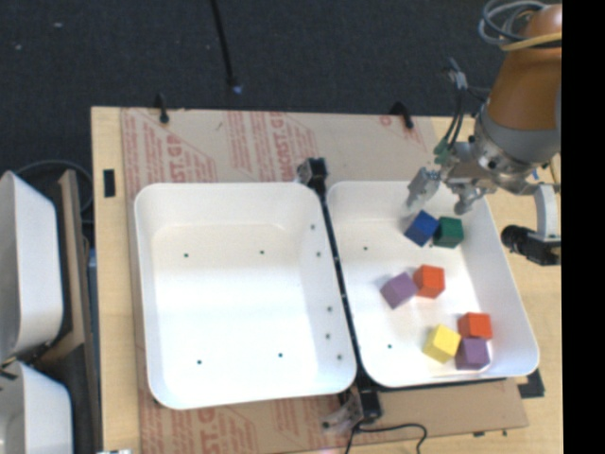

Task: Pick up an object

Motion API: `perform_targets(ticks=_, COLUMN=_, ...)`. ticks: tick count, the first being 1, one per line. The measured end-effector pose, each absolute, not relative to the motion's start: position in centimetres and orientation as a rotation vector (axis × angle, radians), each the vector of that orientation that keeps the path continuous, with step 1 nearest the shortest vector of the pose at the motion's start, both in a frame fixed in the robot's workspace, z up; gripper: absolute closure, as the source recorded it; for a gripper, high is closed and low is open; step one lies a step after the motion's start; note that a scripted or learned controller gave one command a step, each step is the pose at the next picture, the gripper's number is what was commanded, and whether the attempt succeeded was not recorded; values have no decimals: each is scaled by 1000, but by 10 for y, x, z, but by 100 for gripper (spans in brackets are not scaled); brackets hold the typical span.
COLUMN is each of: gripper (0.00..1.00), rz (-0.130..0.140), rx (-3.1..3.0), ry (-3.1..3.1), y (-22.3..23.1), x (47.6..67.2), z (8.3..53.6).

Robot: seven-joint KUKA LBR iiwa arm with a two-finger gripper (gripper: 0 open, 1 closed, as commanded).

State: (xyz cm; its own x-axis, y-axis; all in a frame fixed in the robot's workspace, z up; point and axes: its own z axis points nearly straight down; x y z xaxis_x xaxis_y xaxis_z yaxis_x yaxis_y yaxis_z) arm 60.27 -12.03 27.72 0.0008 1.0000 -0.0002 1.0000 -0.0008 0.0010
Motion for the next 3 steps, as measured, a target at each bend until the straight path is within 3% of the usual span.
perform_targets(ticks=1, gripper=0, rz=-9, rx=2229, ry=2223, y=-159, x=645, z=182)
perform_targets(ticks=2, gripper=0, rz=8, rx=2216, ry=2215, y=-159, x=639, z=119)
perform_targets(ticks=3, gripper=0, rz=-3, rx=2226, ry=2216, y=-199, x=598, z=101)
